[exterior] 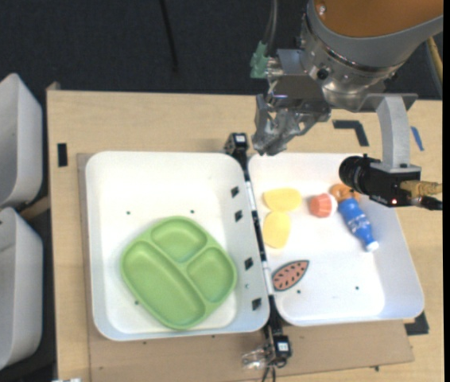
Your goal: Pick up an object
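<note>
Several small objects are sitting in the right-hand shallow white bin [400, 293], and the gripper [275, 138] is hovering high over that bin's far left corner, beside the divider; whether it is open or closed, I cannot tell from this angle. Nothing is showing between its tips. Nearest to it are lying two pale yellow rounded plastic pieces [281, 200], one just behind the other, probably light and smooth, so likely slippery; a squeeze across the narrow width looks safest. Further right are sitting a small red-orange knobbly toy [321, 205] and a blue plastic bottle with a white cap [357, 222], lying on its side and likely to roll, best taken across its body. A flat watermelon-slice toy [290, 274] is lying near the divider, too thin to pinch easily. The green compartment tray [179, 270] is resting in the left white bin [106, 213] on the counter [137, 118].
</note>
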`<state>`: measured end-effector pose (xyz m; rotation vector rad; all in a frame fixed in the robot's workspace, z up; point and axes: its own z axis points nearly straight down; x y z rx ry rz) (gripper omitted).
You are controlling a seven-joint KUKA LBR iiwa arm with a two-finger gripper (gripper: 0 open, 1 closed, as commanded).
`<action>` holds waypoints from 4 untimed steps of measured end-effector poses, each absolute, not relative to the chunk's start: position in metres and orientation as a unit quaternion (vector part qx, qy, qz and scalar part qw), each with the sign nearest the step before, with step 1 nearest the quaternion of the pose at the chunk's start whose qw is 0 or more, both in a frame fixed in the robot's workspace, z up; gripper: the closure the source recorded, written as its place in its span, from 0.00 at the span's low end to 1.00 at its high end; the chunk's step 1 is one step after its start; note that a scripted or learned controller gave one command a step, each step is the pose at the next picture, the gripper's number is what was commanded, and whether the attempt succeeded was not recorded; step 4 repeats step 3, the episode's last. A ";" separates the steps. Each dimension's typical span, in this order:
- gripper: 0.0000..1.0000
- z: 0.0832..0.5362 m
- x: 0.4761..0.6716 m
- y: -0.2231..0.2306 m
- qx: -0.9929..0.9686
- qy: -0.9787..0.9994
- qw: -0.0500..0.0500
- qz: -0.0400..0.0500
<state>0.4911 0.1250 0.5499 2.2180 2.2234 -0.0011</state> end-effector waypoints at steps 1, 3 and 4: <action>1.00 0.550 0.491 0.137 0.706 0.708 0.001 0.000; 1.00 0.550 0.491 0.163 0.706 0.708 0.001 0.000; 1.00 0.550 0.491 0.163 0.706 0.708 0.001 0.000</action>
